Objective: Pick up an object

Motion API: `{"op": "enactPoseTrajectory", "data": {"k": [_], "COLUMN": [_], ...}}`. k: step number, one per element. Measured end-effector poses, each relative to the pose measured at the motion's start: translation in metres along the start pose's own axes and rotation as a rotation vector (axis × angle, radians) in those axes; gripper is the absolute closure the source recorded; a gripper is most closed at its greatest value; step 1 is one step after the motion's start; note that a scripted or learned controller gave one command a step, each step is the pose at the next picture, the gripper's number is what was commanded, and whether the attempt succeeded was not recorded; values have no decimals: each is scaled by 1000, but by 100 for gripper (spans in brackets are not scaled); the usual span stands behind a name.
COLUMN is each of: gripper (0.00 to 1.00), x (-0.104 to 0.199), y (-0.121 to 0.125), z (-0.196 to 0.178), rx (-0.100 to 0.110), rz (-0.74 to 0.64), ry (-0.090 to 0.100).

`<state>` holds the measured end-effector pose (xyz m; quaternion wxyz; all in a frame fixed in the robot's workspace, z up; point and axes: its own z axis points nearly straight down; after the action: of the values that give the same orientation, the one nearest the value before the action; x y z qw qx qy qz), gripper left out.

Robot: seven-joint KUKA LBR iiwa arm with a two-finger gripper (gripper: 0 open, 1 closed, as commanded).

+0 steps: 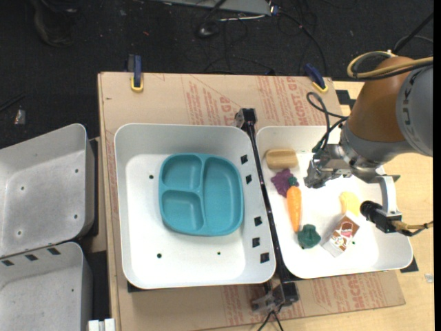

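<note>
Camera view, looking down at a slant on both bins.

Left bin: holds a teal divided plate, lying flat near the middle. Nothing else in it that I can make out.

Right bin: holds the loose objects. A tan bread-like piece near the upper left corner. Below it a purple bunch, likely grapes, touching the top of an orange carrot that lies lengthwise. A dark green lump sits just beside the carrot's lower end. A small yellow piece lies toward the middle, with a small carton printed in brown and white just below it.

Arm enters from the right. Gripper hangs over the upper middle of the right bin, between the grapes and the yellow piece, just right of the bread piece. The wrist hardware is dark and cluttered; whether anything sits between its tips cannot be told, and nothing visibly hangs from it.

Judgement: the step in hand looks like the approach or descent over the right bin, before any lift. Nearest candidates are the grapes and bread piece. The next move likely calls for centring on one object and keeping off the neighbours, since grapes and carrot touch.
</note>
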<state>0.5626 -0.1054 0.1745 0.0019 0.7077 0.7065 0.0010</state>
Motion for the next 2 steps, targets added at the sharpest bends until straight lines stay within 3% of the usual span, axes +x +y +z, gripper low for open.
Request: {"op": "enactPoseTrajectory", "data": {"k": [2], "gripper": [100], "x": [5], "y": [5], "z": [-72], "rx": [0], "rz": [-4], "ry": [0]}}
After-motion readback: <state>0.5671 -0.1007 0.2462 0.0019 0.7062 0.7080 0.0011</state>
